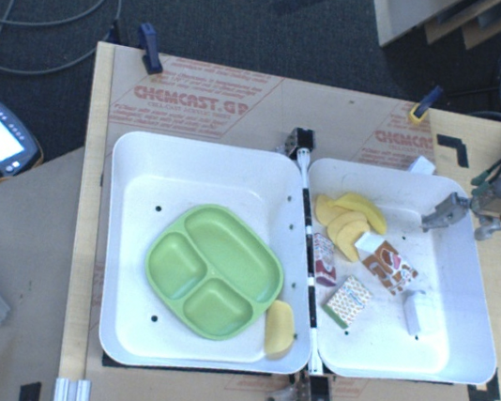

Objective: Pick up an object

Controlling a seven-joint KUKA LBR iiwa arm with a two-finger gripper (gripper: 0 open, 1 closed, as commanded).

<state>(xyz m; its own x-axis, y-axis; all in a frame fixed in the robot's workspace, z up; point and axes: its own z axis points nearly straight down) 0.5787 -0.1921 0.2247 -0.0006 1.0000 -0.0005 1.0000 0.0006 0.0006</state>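
Over the right bin's [461, 306] far right corner we see the gripper [442, 215], low near the rim, arm coming in from the right edge. One grey finger sticks out toward the bin's middle; we cannot tell if the pincer is apart or together, and nothing shows between its tips. So we judge nothing is picked yet, task barely started.

Candidates all lie in the right bin, left half: yellow banana bunch [351, 223] near the divider, a red-and-white packet [324, 260] just below it, a brown patterned box [390, 267] near centre, a green-and-white box [347, 301] below that, a small grey piece [412, 314] beside it. The gripper sits apart from all of them; the brown box and bananas look nearest.

Left bin [133, 223] holds a green divided plate [213, 271] and a yellow item [279, 328] against the divider.

Left to do, by our reading: choose a target, descend, close, lift.
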